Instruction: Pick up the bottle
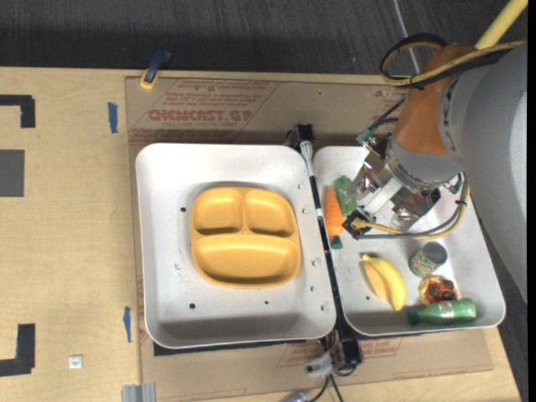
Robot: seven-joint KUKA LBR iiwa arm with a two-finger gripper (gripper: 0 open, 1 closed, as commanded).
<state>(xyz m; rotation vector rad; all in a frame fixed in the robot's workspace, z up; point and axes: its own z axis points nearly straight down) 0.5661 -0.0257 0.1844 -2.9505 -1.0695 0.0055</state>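
A green bottle (442, 311) lies on its side against the front wall of the right bin (484, 249), its cap pointing left. My gripper (371, 193) hangs over the back left part of that bin, well behind the bottle and to its left. It hovers just right of an orange carrot (333, 213) with a green top. Nothing shows as held.
In the right bin a banana (384, 280) lies left of the bottle, with a small round can (428, 259) and a red-orange packet (438, 290) just behind the bottle. The left bin (159, 249) holds a yellow divided plate (245, 235).
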